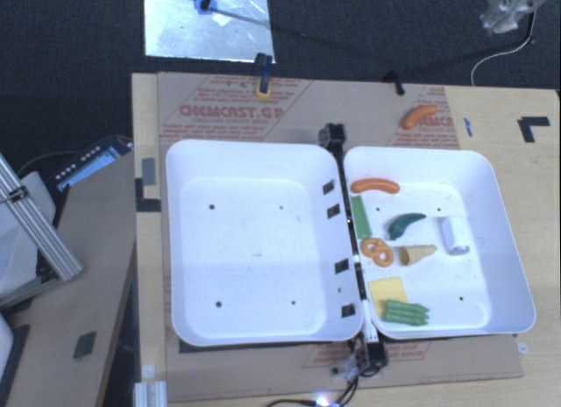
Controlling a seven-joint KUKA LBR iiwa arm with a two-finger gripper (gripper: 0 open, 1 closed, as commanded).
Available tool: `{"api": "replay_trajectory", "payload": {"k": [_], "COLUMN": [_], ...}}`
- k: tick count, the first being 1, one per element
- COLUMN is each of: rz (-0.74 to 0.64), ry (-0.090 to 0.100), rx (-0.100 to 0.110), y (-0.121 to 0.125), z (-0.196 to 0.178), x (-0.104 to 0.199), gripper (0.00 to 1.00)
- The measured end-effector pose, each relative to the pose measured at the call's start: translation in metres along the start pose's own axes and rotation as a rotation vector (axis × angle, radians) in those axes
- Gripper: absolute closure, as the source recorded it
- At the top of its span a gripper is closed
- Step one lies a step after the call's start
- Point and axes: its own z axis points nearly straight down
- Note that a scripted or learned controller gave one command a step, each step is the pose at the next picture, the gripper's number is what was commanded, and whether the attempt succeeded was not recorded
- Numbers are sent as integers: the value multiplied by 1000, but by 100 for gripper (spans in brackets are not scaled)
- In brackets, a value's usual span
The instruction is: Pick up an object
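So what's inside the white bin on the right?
The right bin holds small toy foods: an orange sausage, a green stick, a dark green piece, a pretzel, a cone, a white cylinder, a yellow slice and a green bundle. Anything beneath them is hidden.

My right bin (504,221) holds a sausage (375,187), pretzel (378,251), cone (418,253) and cheese slice (387,290); another sausage (419,117) lies on the counter (491,116) beyond.

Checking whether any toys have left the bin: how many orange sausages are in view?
2. One sausage lies in the right bin, near its upper left corner. The other sausage lies outside the bins on the cardboard above the right bin. None looks hidden.
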Motion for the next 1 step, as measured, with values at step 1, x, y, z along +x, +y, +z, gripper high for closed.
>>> {"api": "replay_trajectory", "payload": {"k": [1], "rz": [10], "ry": [-3], "rx": [0], "y": [-1], "z": [17], "x": [-139], "gripper": [100]}}
